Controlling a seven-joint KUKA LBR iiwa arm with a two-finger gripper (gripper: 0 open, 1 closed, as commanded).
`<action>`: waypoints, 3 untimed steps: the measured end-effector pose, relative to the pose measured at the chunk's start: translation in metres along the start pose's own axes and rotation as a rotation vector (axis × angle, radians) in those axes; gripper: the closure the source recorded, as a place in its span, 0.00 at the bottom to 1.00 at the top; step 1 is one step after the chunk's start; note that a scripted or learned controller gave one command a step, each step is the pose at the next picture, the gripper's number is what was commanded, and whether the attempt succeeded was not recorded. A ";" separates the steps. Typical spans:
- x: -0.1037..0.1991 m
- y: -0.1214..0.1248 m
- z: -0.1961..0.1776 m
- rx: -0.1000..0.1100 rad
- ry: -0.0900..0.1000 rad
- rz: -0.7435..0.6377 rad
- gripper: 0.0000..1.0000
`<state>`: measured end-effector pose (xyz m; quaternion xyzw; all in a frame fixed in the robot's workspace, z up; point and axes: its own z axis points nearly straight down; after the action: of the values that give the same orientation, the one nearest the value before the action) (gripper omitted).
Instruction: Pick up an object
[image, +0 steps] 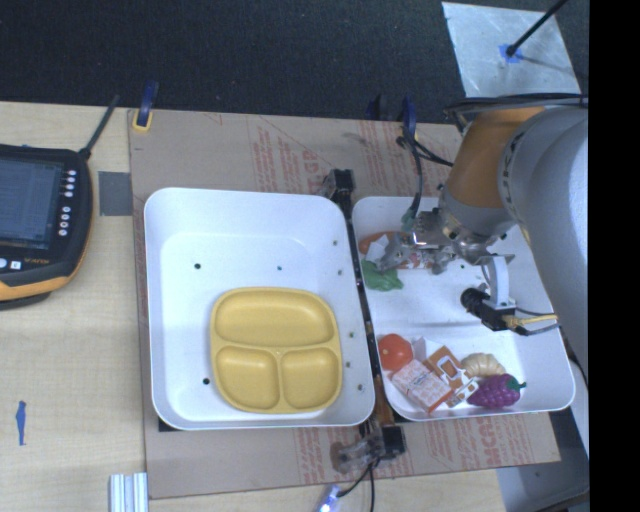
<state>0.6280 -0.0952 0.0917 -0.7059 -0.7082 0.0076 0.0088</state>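
Note:
My gripper (420, 252) hangs low over the far part of the right bin (440, 305), its metal fingers spread apart with nothing between them. Just to its left lies a green leafy piece (382, 277), with a small orange-red piece (374, 243) behind it. At the near end of the same bin sit a red tomato (395, 351), a red and white packet (412, 383), an orange and white carton (447, 367), a tan croissant-like piece (481, 364) and purple grapes (495, 392).
The left bin (190, 250) holds a yellow divided plate (277, 348). A tablet-like pendant (40, 218) lies on the bench at the far left. The arm's grey and orange body (510, 170) covers the right bin's far right corner.

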 end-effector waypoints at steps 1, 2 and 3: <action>-0.001 -0.001 -0.009 0.007 0.000 -0.004 1.00; 0.087 0.027 -0.102 -0.021 -0.001 -0.003 1.00; 0.107 0.001 -0.100 -0.018 -0.002 -0.002 1.00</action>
<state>0.6311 0.0117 0.1916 -0.7052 -0.7090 0.0018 0.0015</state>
